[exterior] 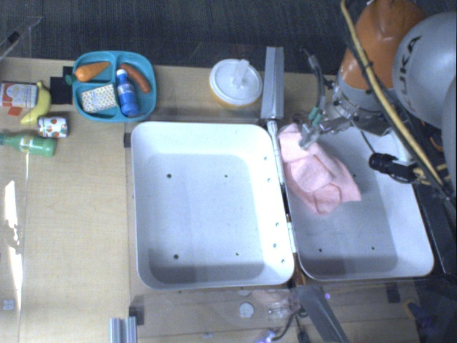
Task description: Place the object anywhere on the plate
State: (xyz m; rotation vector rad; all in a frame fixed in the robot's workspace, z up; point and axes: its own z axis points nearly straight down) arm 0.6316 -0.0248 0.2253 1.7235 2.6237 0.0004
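Right white bin [400,259], pink cloth [318,174] lying diagonally upper-left to lower-right, hand [308,136] at its upper end, grip unclear

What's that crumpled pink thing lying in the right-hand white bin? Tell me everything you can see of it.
The crumpled pink cloth looks like soft fabric, pale pink, bunched into folds and not spread flat. It lies on the floor of the right shallow white bin, in the upper left part, stretching slantwise from the bin's left wall toward the middle. The grey two-finger gripper sits right at its upper end; whether it grips the fabric cannot be told.
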